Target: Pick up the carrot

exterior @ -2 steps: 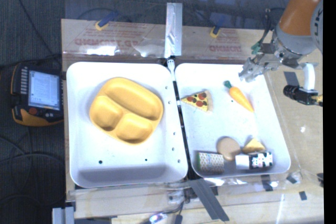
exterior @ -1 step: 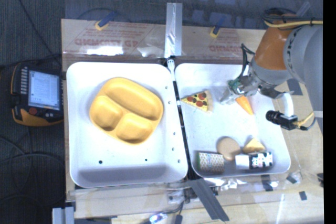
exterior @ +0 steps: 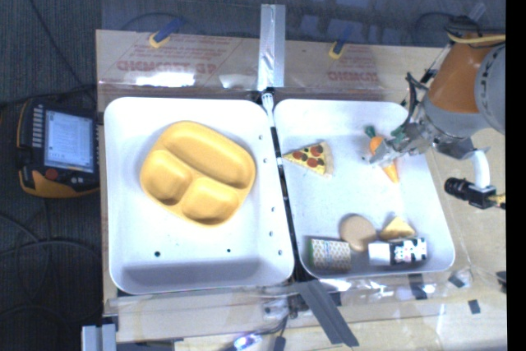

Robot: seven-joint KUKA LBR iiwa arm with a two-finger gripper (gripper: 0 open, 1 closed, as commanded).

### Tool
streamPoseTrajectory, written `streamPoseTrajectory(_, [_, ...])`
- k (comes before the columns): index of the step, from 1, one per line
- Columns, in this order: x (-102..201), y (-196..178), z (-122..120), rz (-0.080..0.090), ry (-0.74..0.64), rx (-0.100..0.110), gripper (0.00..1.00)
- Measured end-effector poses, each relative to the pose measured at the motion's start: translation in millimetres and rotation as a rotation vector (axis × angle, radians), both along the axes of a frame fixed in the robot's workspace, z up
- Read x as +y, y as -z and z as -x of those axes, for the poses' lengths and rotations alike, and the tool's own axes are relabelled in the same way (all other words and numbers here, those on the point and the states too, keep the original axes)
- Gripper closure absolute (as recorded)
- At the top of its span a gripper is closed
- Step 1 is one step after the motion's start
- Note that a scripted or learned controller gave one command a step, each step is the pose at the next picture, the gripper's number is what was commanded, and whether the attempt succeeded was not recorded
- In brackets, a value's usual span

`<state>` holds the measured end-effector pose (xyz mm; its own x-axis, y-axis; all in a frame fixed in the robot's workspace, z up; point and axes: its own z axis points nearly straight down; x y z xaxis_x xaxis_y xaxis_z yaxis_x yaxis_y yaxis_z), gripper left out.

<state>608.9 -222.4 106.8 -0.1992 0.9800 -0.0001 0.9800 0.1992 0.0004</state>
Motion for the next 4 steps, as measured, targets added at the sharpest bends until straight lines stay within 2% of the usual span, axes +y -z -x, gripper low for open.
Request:
streamPoseTrajectory(1, [1.7,-8.9,-0.8,-0.002,-0.002,-0.001,1.00])
streamPoseTrajectory(2, [29.9,15.5,-49.7,0.007,-0.184,-0.009,1.00])
streamPoseTrajectory(3, [56.5,-96.6,-60.3,0.006,-0.302,-0.002,1.00])
streamPoseTrajectory(4, [56.5,-95.7,-59.9,0.005,-0.302,0.000,0.00])
